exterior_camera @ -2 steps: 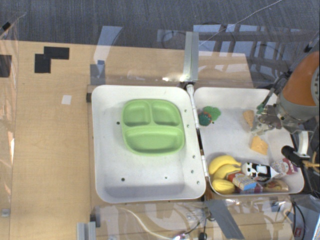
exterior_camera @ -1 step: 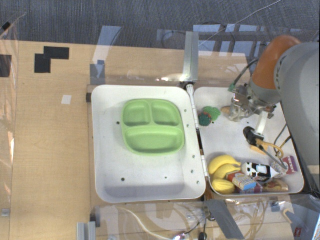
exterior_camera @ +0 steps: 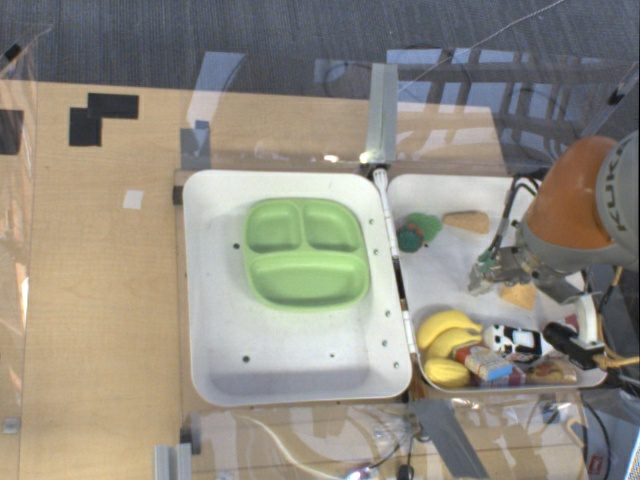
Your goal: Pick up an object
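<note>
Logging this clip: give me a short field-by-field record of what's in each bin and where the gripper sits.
left bin: holds a green divided plate, lying flat near its middle
right bin: green toy by the left wall; tan wedge beside it; bananas at the near left; black-and-white toy and small mixed items along the near edge
gripper: low over the right bin, beside a yellow wedge
finger state: cannot tell
object held: none visible
arm entry: from the right
</note>
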`<state>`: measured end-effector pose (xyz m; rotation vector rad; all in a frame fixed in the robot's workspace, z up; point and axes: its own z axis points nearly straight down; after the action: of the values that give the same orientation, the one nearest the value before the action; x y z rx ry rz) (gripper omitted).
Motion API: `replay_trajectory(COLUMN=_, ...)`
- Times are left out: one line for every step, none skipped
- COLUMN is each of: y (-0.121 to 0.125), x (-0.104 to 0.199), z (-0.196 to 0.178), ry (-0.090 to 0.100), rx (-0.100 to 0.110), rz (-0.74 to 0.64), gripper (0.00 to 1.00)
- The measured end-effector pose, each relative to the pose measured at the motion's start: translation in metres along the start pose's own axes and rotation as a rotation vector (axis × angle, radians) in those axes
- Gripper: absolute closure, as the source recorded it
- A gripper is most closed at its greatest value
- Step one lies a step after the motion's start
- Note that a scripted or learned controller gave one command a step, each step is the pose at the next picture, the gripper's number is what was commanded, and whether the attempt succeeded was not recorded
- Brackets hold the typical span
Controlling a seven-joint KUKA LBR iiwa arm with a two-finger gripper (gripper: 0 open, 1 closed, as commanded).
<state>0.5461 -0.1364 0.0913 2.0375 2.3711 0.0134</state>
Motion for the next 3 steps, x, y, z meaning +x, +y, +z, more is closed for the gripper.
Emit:
replay_trajectory(y=-0.047, x=0.023, z=-0.002, ry=-0.008, rx=-0.010, rz=-0.497, gripper=1.00)
replay_trajectory(y=-0.047, x=0.028, z=-0.002, ry=0.001, rx=-0.007, rz=-0.140, gripper=1.00)
replay_trajectory(y=-0.026, x=0.043, z=-0.001, ry=-0.001, rx=0.000, rz=0.185, gripper=1.00)
